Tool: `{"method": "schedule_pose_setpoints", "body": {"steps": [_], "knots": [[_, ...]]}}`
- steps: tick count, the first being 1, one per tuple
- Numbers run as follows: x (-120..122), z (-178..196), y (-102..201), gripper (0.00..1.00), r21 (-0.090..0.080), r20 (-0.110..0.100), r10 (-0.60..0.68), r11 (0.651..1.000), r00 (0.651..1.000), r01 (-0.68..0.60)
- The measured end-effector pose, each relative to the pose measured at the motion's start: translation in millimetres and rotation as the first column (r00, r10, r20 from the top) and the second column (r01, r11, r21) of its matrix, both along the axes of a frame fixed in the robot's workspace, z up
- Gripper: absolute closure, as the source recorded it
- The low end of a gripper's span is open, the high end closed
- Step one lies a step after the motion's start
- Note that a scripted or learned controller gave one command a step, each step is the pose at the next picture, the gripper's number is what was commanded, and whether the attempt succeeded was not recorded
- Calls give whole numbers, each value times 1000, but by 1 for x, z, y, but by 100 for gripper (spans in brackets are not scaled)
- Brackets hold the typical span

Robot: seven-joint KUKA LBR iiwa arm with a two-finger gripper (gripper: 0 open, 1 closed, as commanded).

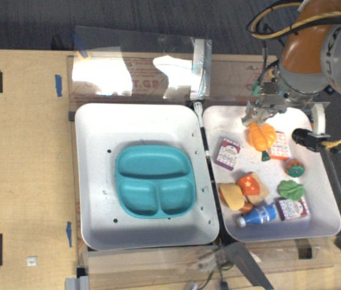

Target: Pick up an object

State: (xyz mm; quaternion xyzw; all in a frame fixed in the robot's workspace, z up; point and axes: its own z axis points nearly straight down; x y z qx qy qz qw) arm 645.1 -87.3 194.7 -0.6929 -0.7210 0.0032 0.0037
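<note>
in the right bin (331, 213), the blue bottle (259, 215), small cartons and green toys crowd the near side, so a slightly off descent could nudge a neighbour or close on nothing. farther back, the jaws (260, 118) hang right over the orange toy (261, 136), apparently touching its top; whether they are spread or pinching it cannot be told.

From my remote station I note both white bins (92, 125) look like smooth plastic with a slight sheen. The teal divided tray (155, 180) appears matt plastic. The bench top (19, 180) reads as pale, matt wood. The clear panel (140, 71) behind the bins is glossy, throwing glare.
</note>
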Motion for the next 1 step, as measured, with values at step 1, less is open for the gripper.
{"method": "schedule_pose_setpoints", "body": {"steps": [1], "knots": [[-3, -13, 18, 100, 1, 3, 69, 998, 998, -69]]}}
